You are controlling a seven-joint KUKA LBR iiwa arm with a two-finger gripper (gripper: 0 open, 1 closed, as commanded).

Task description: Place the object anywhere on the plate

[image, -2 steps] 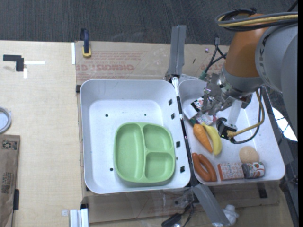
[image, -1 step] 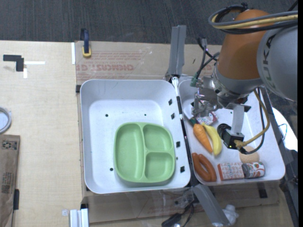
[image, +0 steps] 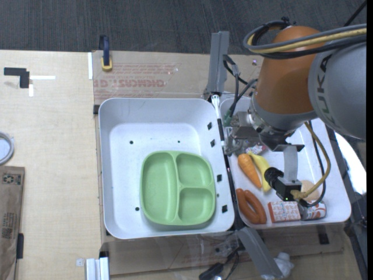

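Note:
A light green plate with three compartments lies in the left bin, and nothing lies on it. In the right bin an orange carrot lies beside a yellow banana. My gripper hangs low over the right bin's near-left part, just above the carrot's upper end and close to the wall between the bins. The wrist's bulk hides its tips.
A reddish-brown sausage and a red and white box lie at the front of the right bin. A black fitting with cables hangs from the arm over the bin. Brown cardboard lies behind the left bin.

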